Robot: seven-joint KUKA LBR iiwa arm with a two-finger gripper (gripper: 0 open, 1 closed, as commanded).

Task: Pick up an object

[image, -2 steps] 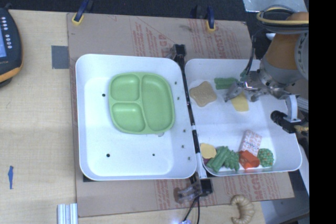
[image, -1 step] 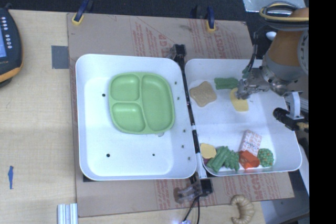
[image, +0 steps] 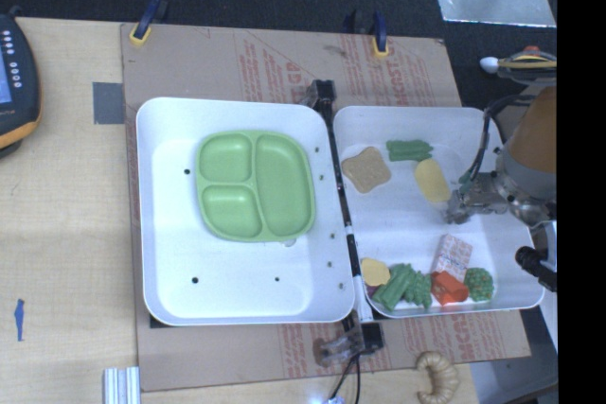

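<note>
The right bin (image: 379, 123) holds several toy foods. A tan bread slice (image: 365, 170), a green bean piece (image: 409, 149) and a pale yellow piece (image: 432, 180) lie at its back. A pink-white wafer (image: 453, 254), a small yellow piece (image: 375, 272), a bunch of green beans (image: 402, 287), a red piece (image: 448, 288) and a broccoli floret (image: 479, 283) lie along its front. My gripper (image: 461, 205) reaches in from the right and hangs low over the bin floor, just right of the pale yellow piece and above the wafer.
The left bin (image: 161, 203) carries a green divided plate (image: 256, 185). A black-and-orange handheld device (image: 14, 80) lies at the bench's far left. Clamps (image: 379, 38) hold the cardboard sheet at the back. A tan curled object (image: 437, 376) lies in front of the right bin.
</note>
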